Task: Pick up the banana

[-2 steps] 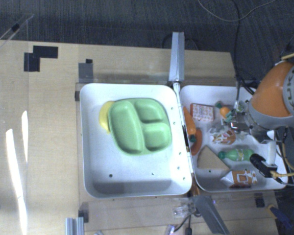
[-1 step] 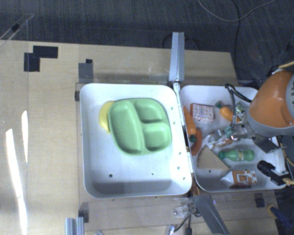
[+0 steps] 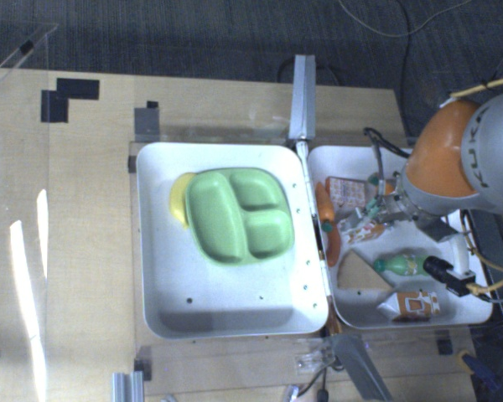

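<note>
Camera view: end effector (image 3: 370, 217) sat low in right bin (image 3: 478, 312), amid clutter; finger state could not be told. Orange-banded arm (image 3: 453, 153) reached in from right. Nearby lay green bottle (image 3: 400, 265), small carton (image 3: 415, 306), snack packet (image 3: 348, 192). Banana (image 3: 178, 199) lay in left bin (image 3: 226, 321), mostly hidden under green divided tray (image 3: 239, 214), well apart from end effector. Both bins on desk (image 3: 75, 249).

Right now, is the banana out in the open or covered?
Mostly covered. The green divided tray lies over the banana in the left bin; a yellow sliver pokes out at the tray's left edge.
</note>
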Robot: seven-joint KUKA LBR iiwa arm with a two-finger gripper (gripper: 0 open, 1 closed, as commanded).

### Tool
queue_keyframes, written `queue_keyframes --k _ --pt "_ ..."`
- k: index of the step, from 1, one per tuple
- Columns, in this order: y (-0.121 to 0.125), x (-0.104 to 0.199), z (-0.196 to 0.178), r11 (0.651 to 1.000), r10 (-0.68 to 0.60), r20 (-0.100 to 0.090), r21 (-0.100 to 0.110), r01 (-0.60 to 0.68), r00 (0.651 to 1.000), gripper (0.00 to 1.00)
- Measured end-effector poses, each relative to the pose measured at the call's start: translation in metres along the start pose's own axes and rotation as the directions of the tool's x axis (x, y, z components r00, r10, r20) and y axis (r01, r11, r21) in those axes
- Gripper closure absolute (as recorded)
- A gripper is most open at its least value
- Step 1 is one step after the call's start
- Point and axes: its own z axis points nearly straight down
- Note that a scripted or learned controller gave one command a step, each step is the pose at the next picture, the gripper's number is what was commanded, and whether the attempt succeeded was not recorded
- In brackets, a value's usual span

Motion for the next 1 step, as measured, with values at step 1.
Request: queue_keyframes --k 1 --pt "0.0178 -0.0816 0.0041 0.997 -0.083 -0.009 0.003 0.083 0.997 0.0"
